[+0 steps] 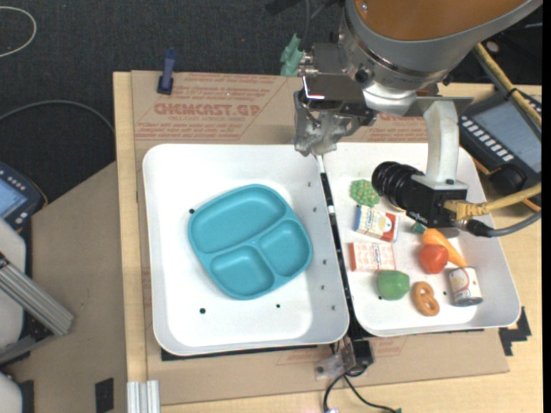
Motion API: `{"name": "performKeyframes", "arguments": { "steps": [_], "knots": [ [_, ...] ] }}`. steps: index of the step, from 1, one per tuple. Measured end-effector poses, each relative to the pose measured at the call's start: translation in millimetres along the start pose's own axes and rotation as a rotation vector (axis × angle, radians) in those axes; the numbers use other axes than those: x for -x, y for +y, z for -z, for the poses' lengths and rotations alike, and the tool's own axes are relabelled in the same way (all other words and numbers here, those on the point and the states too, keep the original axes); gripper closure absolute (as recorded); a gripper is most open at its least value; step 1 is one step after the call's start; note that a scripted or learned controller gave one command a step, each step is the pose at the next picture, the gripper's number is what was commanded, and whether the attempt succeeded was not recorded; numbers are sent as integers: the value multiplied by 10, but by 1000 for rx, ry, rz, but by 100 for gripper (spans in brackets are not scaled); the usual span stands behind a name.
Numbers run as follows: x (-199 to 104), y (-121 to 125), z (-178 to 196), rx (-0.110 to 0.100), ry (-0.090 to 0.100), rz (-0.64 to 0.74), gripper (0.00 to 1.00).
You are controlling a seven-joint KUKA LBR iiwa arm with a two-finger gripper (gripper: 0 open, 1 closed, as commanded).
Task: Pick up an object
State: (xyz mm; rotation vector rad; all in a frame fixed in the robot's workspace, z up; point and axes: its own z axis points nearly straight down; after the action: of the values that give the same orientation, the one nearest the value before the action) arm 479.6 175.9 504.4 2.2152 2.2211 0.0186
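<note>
Camera view: the claw (pixel 314 142) hangs over the bins' far rims, its state not discernible, and the green toy (pixel 393 284) in the right bin (pixel 495 312) looks light, rigid and smooth, so grip across its middle.

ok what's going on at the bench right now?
The arm reaches in over the bins, its gripper at the far edge near the seam between them. It holds nothing that I can see. The left bin has a teal divided plate. The right bin holds small toy foods: a tomato, a green piece, a pretzel, a can and two cartons. No pick has happened yet.
</note>
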Motion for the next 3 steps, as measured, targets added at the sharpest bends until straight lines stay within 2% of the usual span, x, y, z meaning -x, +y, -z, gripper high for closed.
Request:
{"name": "performKeyframes", "arguments": {
  "steps": [1,2,3],
  "knots": [
    [116,-18,-704,-20,-8,-5,100],
    [103,-6,-557,-9,-4,-3,100],
    [99,0,-455,-7,-3,-3,100]
  ]
}}
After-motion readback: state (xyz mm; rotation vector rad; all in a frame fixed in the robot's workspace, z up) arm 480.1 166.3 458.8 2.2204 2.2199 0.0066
